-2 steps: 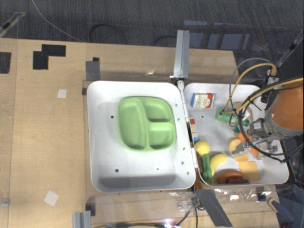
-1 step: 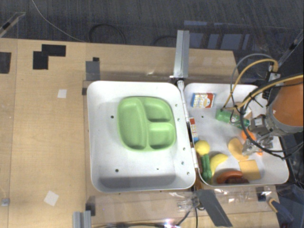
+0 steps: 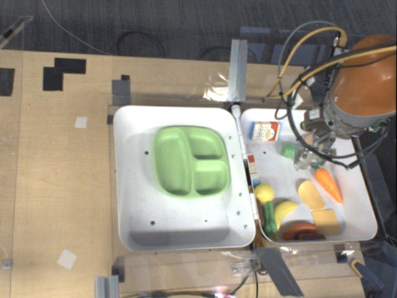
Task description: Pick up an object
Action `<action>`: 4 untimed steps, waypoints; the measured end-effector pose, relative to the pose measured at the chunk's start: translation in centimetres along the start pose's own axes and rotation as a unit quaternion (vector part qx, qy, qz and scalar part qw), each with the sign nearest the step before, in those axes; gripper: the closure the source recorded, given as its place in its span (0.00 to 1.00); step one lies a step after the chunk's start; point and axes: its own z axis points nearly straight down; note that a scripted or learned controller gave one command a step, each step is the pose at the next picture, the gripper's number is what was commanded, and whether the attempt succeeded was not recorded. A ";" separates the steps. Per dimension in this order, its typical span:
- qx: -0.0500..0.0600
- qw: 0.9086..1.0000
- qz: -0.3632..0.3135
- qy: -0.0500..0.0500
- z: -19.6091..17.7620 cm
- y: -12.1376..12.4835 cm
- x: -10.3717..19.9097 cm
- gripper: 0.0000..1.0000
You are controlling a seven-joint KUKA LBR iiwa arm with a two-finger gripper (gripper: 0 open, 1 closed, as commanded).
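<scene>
My gripper hangs low over the upper middle of the right bin. It is just right of a small green block and just above an orange carrot. The wrist and cables hide what lies directly beneath it. Below it lie a yellow oval piece, a lemon, another yellow fruit, a tan cheese wedge, a dark red-brown item and a thin green vegetable. A small white and red carton stands at the bin's top left.
The left bin holds a green divided plate. A metal post rises behind the wall between the bins. Yellow and black cables loop above the arm's orange band.
</scene>
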 end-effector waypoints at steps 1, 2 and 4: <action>-0.008 0.983 -0.185 0.000 5.1 3.0 5.5 1.00; -0.003 0.972 -0.237 0.001 -3.7 -2.0 5.7 1.00; -0.001 0.968 -0.252 0.001 -0.3 -4.7 5.4 1.00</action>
